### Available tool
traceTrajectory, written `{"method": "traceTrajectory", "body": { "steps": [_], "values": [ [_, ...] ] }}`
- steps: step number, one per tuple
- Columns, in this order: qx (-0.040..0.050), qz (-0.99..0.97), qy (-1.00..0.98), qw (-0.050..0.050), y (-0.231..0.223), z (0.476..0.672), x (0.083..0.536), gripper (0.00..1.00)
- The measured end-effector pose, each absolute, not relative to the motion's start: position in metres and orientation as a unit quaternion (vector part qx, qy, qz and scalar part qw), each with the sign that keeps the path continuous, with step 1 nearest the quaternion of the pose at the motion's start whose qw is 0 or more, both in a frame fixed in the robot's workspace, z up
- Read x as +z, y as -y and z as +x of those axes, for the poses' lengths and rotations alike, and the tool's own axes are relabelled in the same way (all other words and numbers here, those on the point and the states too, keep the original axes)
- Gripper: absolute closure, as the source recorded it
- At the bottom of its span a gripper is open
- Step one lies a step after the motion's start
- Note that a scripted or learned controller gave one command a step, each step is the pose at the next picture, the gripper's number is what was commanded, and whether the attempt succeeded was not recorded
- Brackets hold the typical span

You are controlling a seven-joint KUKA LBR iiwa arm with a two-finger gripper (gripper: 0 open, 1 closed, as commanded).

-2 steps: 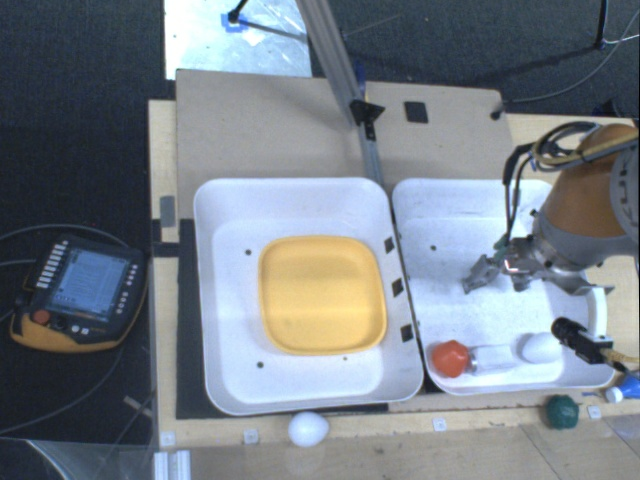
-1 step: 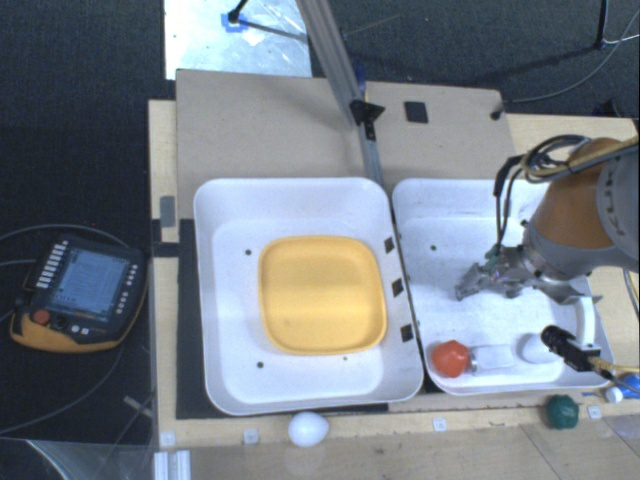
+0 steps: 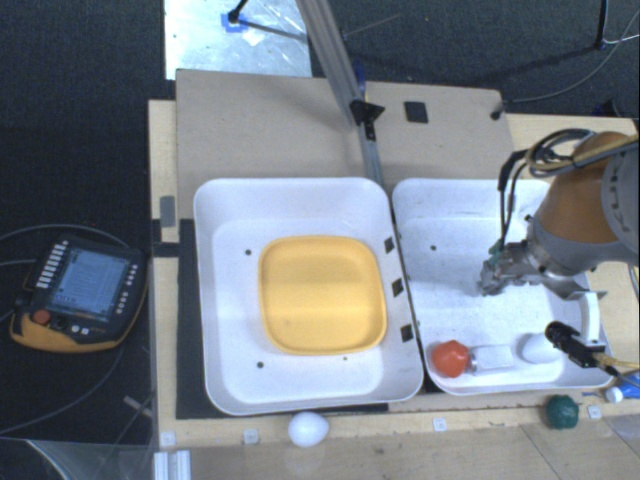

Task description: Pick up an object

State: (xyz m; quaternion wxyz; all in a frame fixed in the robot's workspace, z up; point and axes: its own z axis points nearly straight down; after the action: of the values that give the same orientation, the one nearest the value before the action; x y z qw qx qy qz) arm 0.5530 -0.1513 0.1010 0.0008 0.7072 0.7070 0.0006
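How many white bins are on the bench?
2: the left bin holds a yellow plate; the right bin holds a red ball, with the arm reaching over it.

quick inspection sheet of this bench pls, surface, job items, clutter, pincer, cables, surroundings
surface: two white bins side by side, left bin, right bin, on a tan bench.
job's things: yellow plate in the left bin; red ball, clear bottle and white egg-shaped object along the right bin's near edge.
clutter: white ball and green ball on the bench, outside the bins.
grippers: pincer low over the right bin's middle, apart from the objects.
cables: black cables looped on the arm; more on the dark floor.
surroundings: control pendant on the floor, left.
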Motion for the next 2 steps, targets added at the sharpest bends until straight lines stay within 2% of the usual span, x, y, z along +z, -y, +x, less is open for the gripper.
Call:
{"method": "traceTrajectory", "body": {
  "steps": [2],
  "values": [
    [0.0013, 0.707, -0.707, 0.002, 0.148, 0.551, 0.187, 1.00]
  ]
}}
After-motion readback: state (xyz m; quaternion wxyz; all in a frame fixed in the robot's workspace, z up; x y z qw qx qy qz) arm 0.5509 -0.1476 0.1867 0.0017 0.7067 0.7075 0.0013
